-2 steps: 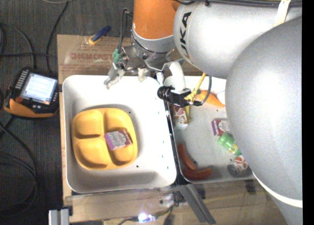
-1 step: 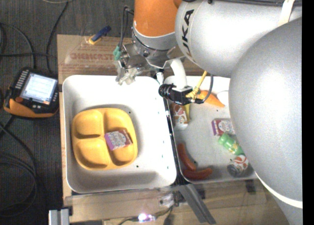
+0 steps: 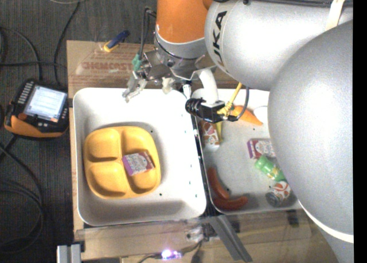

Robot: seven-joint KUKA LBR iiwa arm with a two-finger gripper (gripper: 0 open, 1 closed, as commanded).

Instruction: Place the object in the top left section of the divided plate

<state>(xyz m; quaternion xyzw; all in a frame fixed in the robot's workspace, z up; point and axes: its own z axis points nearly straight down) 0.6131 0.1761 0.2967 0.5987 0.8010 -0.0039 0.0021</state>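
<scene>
The yellow divided plate (image 3: 103, 167) lies in the left bin (image 3: 172, 141). A small purple packet (image 3: 139, 163) rests on the plate's right side, across the ridge between the two right-hand sections. My gripper (image 3: 149, 87) hangs over the far rim of the left bin, well above and beyond the plate. It is open, with nothing between its fingers (image 3: 132, 91).
The right bin (image 3: 235, 159) holds a carrot (image 3: 249, 116), a small carton (image 3: 211, 133), a purple packet (image 3: 258, 147), a green bottle (image 3: 268, 167), a can (image 3: 279, 194) and a red sausage (image 3: 226, 197). A teach pendant (image 3: 37, 107) lies left of the bench. The arm covers the upper right.
</scene>
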